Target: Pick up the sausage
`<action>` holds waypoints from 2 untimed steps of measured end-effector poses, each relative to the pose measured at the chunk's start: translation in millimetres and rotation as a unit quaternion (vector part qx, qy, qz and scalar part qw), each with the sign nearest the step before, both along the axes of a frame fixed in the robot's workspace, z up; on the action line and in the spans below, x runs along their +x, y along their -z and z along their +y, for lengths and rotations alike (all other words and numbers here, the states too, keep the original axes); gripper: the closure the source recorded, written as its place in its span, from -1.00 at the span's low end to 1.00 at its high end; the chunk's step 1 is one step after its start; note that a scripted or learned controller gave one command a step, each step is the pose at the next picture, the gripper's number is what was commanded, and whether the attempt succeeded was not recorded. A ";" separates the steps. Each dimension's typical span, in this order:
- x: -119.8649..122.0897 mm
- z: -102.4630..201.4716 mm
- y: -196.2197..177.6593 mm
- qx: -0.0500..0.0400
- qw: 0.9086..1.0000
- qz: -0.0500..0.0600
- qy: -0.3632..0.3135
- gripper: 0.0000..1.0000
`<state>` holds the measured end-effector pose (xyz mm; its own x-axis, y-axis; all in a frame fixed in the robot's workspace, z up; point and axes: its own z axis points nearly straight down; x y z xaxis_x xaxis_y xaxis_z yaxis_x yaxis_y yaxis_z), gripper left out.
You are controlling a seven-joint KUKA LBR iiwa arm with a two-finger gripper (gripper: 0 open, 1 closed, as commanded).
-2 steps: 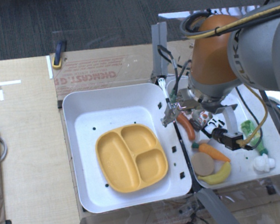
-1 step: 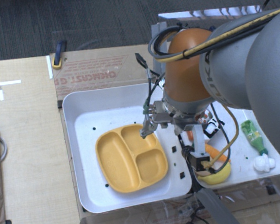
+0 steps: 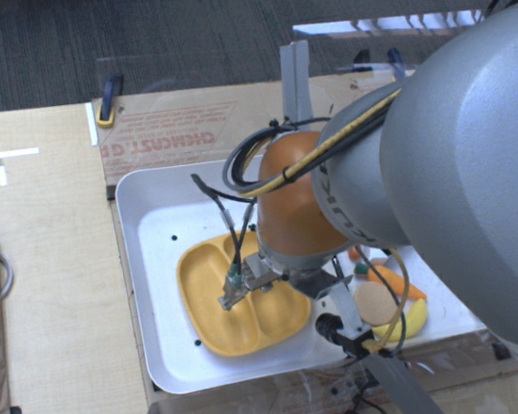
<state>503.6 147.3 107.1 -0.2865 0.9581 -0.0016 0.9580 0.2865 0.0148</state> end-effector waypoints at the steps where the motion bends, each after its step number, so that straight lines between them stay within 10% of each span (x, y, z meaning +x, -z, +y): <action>1: -23.9 -27.6 -27.1 -0.002 0.997 0.010 0.072 -1.00; 2: -23.0 -29.8 -34.4 -0.003 0.997 0.011 0.075 1.00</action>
